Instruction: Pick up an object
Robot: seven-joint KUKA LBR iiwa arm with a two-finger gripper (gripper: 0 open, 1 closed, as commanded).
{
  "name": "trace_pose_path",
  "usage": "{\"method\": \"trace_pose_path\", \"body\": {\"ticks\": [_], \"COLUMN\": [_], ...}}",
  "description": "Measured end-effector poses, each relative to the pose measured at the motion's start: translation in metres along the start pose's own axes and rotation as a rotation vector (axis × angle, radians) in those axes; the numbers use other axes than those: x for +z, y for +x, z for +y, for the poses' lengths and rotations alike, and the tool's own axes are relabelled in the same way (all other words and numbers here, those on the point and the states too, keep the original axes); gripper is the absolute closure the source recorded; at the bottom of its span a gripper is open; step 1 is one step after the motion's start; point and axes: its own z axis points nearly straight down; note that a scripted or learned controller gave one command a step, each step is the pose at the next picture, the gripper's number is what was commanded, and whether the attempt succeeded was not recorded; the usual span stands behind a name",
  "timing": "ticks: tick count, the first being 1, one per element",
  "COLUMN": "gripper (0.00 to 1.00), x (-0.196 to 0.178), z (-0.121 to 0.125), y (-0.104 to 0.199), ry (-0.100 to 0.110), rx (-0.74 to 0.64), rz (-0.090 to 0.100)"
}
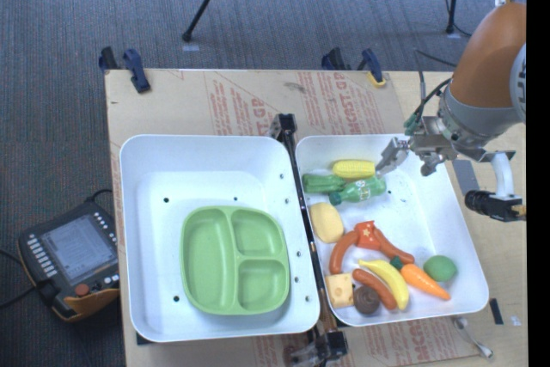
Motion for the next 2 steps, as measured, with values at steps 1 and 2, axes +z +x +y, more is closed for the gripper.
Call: {"method": "trace_pose_path", "body": {"ticks": [1, 2], "gripper": [0.00, 0.00], "x": [0.135, 0.135], "z": [-0.056, -0.095], "y": [0.005, 0.039], "ry": [0.000, 0.000], "rx": [-0.702, -1.128], "rz": [0.001, 0.000]}}
